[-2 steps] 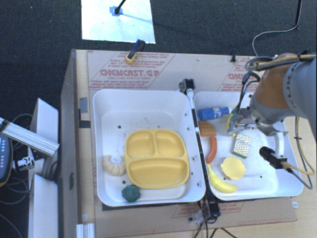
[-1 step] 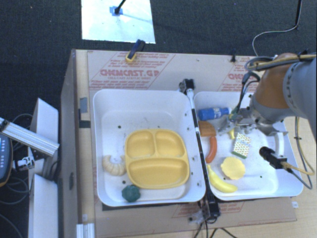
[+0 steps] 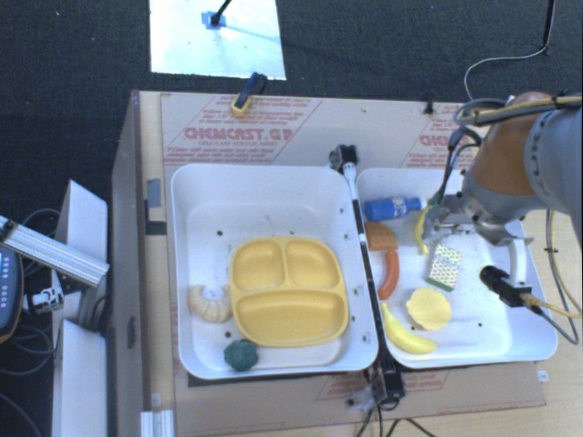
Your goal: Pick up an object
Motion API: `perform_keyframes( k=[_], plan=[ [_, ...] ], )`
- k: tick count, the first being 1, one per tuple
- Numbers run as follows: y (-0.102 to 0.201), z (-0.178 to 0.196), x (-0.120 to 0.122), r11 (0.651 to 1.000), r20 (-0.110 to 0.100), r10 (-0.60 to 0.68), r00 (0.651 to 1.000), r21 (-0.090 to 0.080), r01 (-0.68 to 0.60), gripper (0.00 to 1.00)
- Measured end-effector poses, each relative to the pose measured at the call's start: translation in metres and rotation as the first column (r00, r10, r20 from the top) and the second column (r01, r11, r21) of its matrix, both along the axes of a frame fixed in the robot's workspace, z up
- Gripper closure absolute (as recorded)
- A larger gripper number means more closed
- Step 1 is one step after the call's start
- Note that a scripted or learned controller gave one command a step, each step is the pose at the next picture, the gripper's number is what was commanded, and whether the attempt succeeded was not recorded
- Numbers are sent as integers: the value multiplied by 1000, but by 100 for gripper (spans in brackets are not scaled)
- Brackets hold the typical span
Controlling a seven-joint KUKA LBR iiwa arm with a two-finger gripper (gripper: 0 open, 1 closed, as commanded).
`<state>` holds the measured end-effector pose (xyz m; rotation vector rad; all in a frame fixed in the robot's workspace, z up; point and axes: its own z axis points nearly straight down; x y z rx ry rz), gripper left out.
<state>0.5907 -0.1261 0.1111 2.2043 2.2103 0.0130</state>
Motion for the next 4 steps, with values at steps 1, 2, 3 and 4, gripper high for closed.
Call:
perform_keyframes(
  k=[1,2,3,4],
  plan=[
    [0,0,0,1000,0,0,1000,0,0,0],
    [15,-27,58,1000,-20,2,1000,8,-2,0],
    [15,-17,57,1000,-26,4,1000,8,-4,100],
    [64,75,0,1000,-15,3,1000,9,-3,100]
  ],
)
